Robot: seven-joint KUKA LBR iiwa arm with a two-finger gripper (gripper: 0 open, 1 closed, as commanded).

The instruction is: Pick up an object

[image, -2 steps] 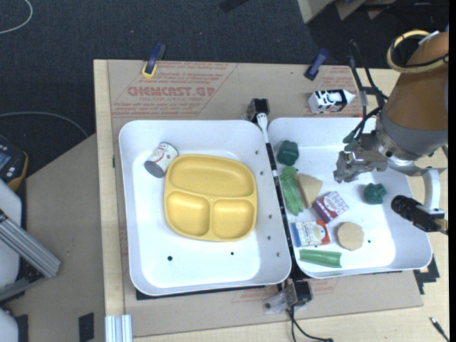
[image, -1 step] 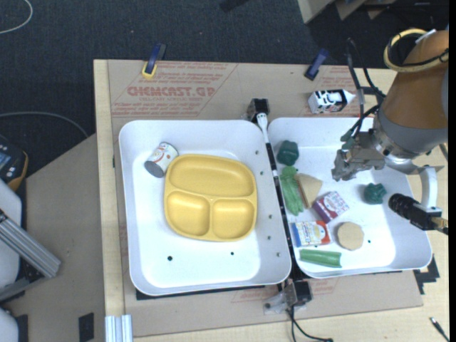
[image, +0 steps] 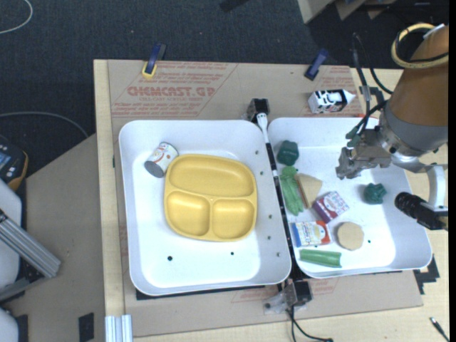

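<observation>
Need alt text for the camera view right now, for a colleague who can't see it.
The gripper hangs over the right bin, above scattered small items including a green block and a round cookie. The left bin holds a yellow divided plate and a small cup.

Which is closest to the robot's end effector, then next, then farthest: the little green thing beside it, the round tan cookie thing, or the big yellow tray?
From the end effector, in the camera view:
1. The small green object, in the right bin, just below and to the right of it.
2. The round tan piece, lower in the right bin, near the front edge.
3. The yellow divided tray, far off in the left bin.
</observation>
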